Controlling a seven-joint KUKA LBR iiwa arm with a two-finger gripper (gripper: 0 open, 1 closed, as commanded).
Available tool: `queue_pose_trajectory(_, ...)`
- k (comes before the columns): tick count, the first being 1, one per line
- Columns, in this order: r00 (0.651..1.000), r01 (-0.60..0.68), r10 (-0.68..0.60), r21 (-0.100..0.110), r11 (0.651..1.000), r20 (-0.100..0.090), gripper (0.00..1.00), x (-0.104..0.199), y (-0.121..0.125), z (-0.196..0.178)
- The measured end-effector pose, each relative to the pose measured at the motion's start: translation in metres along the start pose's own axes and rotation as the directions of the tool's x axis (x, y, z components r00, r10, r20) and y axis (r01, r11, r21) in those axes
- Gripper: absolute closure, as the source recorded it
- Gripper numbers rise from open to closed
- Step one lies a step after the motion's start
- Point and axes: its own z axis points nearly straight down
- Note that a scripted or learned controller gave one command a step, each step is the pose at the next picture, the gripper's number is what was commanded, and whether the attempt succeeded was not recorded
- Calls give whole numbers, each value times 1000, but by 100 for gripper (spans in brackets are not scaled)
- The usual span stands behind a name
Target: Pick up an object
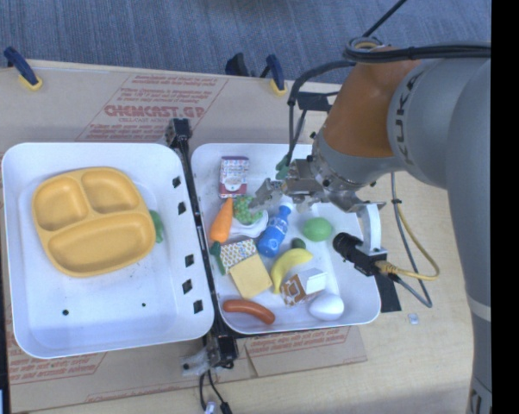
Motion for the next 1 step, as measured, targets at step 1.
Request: queue_pose_trajectory(1, 996, 93, -93, 1, 996, 0, 0, -29, 35, 117)
